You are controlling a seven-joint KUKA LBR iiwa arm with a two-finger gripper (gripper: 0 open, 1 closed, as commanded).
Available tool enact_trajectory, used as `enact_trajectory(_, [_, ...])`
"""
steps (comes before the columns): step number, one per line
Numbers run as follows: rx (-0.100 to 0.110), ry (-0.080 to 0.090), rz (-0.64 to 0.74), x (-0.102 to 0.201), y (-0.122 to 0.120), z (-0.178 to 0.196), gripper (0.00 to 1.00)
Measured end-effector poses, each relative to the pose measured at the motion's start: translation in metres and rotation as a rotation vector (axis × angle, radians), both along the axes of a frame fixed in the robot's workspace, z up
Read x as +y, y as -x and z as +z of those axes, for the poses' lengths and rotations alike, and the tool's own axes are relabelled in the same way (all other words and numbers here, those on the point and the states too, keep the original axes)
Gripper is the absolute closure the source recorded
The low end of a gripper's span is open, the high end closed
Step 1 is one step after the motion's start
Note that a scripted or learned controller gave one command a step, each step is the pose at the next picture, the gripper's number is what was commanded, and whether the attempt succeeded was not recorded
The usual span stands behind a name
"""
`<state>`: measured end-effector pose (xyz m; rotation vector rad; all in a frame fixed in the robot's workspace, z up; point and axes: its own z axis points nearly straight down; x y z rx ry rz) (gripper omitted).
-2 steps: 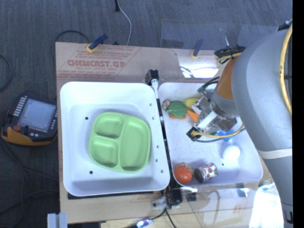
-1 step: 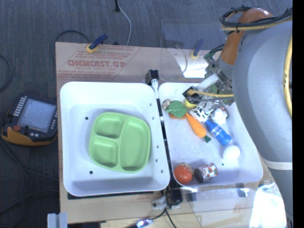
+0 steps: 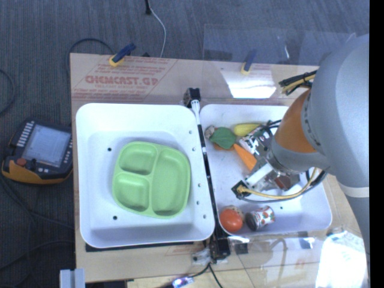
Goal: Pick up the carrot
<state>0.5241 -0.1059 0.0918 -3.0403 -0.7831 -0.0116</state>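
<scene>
While the gripper, state unclear, hovers beside, a leaf crowds the carrot.

Red block lettering runs across the brown cardboard sheet in the upper left of the frame, just above the left white bin. It reads roughly "CHEMCAST GP", with a line of smaller red print under it too fine to make out. The small can at the lower right carries a label, but nothing on it can be read.
</scene>
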Motion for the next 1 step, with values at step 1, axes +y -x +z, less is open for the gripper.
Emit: enact_trajectory(1, [0.008, 0.001, 0.026, 0.0601, 0.04, 0.094, 1.0])
